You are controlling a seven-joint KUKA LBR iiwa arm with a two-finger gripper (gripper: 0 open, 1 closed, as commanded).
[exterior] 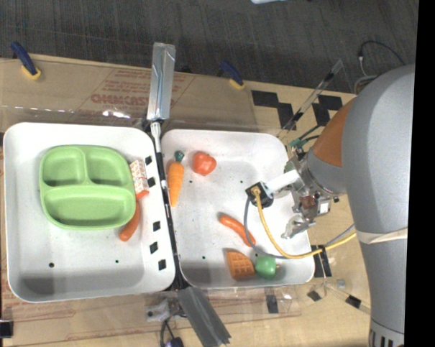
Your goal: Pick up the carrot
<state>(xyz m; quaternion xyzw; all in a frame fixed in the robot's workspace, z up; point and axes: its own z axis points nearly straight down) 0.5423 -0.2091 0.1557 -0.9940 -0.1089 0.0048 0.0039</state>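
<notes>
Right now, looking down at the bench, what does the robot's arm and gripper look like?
The arm is bulky, rounded and light grey, with an orange band above the wrist and dark letters low on its casing. The gripper is a small metallic assembly with a white block beside it. A yellow cable loops from a black fitting near the wrist and curves below the gripper.

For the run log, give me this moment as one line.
carrot: right bin, left wall, untouched | gripper: right side of that bin, apart from carrot | grasp: not yet
</notes>
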